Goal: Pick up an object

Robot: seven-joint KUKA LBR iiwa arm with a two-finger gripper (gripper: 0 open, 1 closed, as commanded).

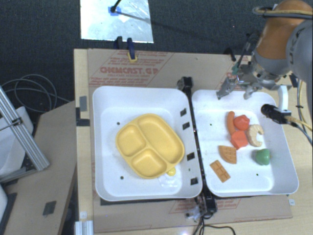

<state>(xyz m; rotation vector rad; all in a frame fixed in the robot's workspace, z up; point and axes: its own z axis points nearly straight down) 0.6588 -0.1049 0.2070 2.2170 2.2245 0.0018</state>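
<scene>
Several toy foods lie in the right bin (pixel 281 180): an orange sausage (pixel 230 122), a red piece (pixel 241 122), an orange chunk (pixel 239 139), a beige curved piece (pixel 255 135), a green lump (pixel 262 156), a waffle wedge (pixel 227 154) and a tan cracker (pixel 220 171). My gripper (pixel 235 92) hovers over the bin's far edge, up-left of the sausage. It is open, its two fingers spread wide with nothing between them.
The left bin (pixel 105 131) holds a yellow divided plate (pixel 149 145). Black clips (pixel 186 126) line the seam between the bins. A shiny sheet (pixel 116 13) lies beyond the bench, and cables (pixel 29 94) and a metal frame sit at the left.
</scene>
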